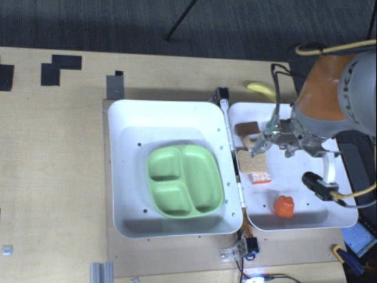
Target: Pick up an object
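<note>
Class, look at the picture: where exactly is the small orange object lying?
The small orange object lies in the right white bin, near its front wall, just below the tan sponge-like block.

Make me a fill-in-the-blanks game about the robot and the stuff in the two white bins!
1. The green divided plate lies in the ____ bin.
2. The small round thing near the right bin's front edge is colored ____.
3. The plate has ____ compartments.
4. The gripper is over the ____ bin.

Missing words: left; orange; three; right
</note>
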Motion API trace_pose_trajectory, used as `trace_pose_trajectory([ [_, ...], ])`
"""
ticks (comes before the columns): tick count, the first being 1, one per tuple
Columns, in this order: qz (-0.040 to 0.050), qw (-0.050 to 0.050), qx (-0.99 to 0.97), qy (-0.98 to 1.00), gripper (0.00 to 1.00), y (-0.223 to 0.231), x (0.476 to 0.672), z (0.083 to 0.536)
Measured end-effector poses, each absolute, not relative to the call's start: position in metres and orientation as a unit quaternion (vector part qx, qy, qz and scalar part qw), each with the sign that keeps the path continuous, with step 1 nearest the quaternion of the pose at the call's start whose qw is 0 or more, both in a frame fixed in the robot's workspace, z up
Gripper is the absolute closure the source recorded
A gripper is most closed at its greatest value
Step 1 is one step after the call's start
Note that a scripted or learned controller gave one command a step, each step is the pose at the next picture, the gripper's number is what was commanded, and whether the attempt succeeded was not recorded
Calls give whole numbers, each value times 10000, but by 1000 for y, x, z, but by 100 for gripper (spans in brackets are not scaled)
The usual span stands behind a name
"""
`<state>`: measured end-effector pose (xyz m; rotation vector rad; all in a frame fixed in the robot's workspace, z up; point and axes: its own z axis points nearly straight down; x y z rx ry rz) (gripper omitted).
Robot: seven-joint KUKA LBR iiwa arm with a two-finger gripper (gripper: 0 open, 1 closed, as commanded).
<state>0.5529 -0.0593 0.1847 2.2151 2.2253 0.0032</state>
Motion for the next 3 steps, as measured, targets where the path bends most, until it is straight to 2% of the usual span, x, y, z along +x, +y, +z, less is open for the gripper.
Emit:
trace_pose_trajectory([
  [1, 45, 37, 7059, 7083, 0, -86, 571, 89],
  [2, 94, 103, 7050, 7091, 100, -87, 576, 106],
  [3, 16, 6, 7050, 7093, 100, -26, 527, 185],
])
